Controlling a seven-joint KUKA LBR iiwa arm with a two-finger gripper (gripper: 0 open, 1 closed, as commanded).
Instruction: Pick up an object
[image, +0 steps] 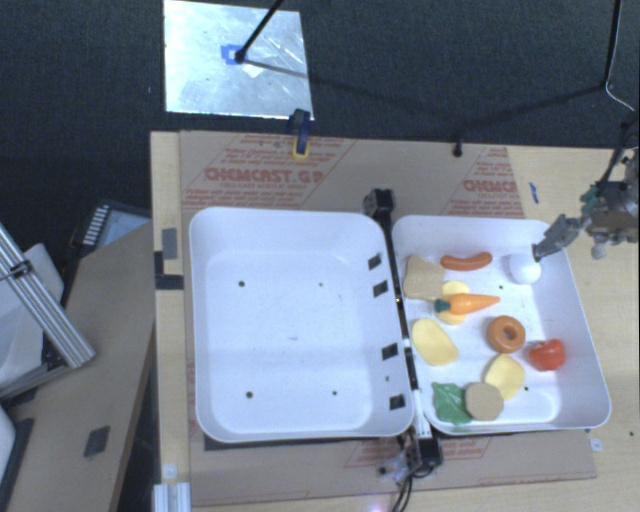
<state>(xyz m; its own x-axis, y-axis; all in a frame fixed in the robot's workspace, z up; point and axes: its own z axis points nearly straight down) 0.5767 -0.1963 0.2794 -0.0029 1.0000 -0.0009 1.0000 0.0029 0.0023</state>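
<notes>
Gripper (548, 240) hangs over the right bin's (583, 330) far right corner, finger state impossible to tell, just beside a white ball (522, 268), with sausage (466, 262) and carrot (470, 303) nearby.

Two white bins (290, 225); nine toy foods (506, 333) in the right one.
</notes>
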